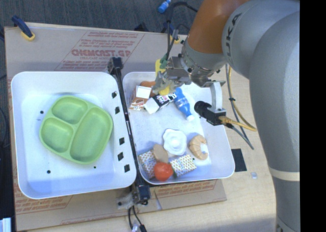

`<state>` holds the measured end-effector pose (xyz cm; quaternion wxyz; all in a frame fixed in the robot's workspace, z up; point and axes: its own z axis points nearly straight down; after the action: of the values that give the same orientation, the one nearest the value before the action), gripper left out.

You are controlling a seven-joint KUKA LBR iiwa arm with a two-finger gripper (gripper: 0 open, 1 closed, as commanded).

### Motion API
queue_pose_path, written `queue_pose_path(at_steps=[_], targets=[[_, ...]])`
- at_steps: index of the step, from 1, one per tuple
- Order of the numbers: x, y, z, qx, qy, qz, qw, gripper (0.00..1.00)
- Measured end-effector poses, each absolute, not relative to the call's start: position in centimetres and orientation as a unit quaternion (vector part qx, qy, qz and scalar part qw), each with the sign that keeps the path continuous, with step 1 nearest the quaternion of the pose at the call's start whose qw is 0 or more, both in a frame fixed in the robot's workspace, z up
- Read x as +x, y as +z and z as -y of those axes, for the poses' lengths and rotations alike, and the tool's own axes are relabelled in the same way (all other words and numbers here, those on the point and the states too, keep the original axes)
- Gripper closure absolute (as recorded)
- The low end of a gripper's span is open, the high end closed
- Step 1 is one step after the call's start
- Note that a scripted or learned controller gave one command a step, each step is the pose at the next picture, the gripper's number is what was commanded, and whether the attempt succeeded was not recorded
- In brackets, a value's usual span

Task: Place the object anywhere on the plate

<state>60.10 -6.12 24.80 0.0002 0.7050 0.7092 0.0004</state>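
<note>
A tomato point(163, 171) lies nearest; the tool point(164, 79) is lowered over far items for picking, grip state untellable.

The big grey arm with its orange band point(254, 27) is cut off by the right and top edges of the frame, and it covers the upper right corner of the right-hand shallow white bin point(224, 147). Its two-finger gripper point(164, 79) sits low among small toy packages at that bin's upper left, too cluttered to tell how the tips stand. A small orange-brown item point(147, 84) there is partly hidden beneath it.
</note>
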Motion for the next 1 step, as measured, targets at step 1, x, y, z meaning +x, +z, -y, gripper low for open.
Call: queue_pose_path(at_steps=[1], targets=[[53.49, 19.1, 3.15, 0.705, -0.0018, -0.709, -0.002, 1.0]])
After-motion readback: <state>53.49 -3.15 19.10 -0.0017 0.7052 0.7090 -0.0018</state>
